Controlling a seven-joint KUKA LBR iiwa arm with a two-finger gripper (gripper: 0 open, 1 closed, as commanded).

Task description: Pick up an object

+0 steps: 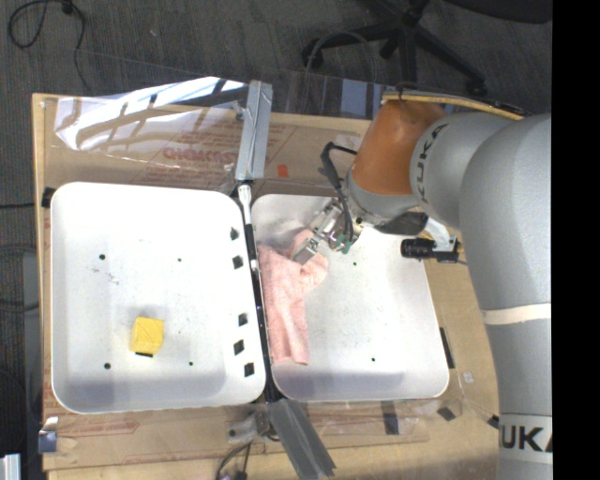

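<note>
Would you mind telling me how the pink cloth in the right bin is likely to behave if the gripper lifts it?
The pink cloth lies crumpled and folded, so it probably drapes limply rather than holding shape. It looks thin, so likely light. Stretched along the right bin's left wall, it may trail or drag when the gripper rises.

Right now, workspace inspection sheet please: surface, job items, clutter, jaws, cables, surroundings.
Surface: wooden bench bearing left bin and right bin.
Job's things: pink cloth along right bin's left wall; yellow block in left bin.
Clutter: clear plastic sheet on bench behind left bin.
Grippers: gripper at cloth's top end; grip unclear.
Cables: black cable on floor.
Surroundings: dark carpet; chair base.
</note>
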